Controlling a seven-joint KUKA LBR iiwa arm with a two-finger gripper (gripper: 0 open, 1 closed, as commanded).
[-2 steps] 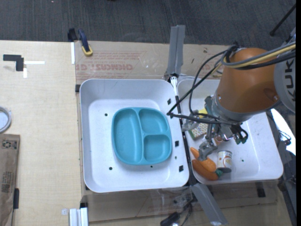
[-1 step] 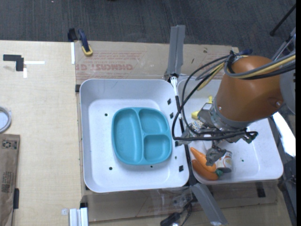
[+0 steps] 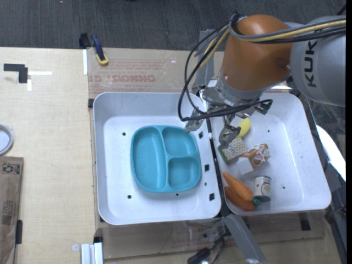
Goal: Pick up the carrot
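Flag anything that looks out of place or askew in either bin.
Nothing spilled or damaged. The carrot lies wedged in the right bin's near-left corner, against the wall, with a small can on its side beside it. The blue tray sits slightly rotated in the left bin.

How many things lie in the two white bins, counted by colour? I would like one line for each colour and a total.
Blue: 1, the divided plate
Orange: 1, the carrot
Yellow: 1, a banana-like piece
Mixed colours: 3, the small can, the checkered packet, the brown-and-white item
Total: 6
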